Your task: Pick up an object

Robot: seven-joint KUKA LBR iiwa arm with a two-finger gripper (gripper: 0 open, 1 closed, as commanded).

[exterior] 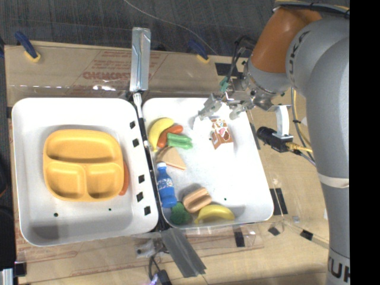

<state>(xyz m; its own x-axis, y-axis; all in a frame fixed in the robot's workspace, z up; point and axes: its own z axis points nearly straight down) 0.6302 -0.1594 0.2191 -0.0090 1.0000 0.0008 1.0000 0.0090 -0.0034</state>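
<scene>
Wide view first: a tabletop [71, 61] covered in brown cardboard, blue clamps along its far edge, dark carpet beyond. Two white bins sit side by side on it, touching along a middle seam. The left bin [35, 218] carries one yellow divided tray [84, 162], three compartments, lying flat.

The right bin [252, 183] has the loose pieces. Counting them: two bananas, one [159, 129] near the far left corner, one [215, 213] at the near edge. One carrot [176, 139] with a green end just beside the far banana. One tan wedge [173, 158] below that. One blue bottle [165, 186] lying along the divider. One hot dog [196, 199] touching the near banana, something green [181, 214] beside it. One small red and white box [221, 133] out alone in the far middle.

The arm [320, 70] comes in from the right, orange band up top, wrist bent down over the right bin's far rim. The tool [218, 107] hangs just above that small box, fingers spread apart, nothing between them.
</scene>
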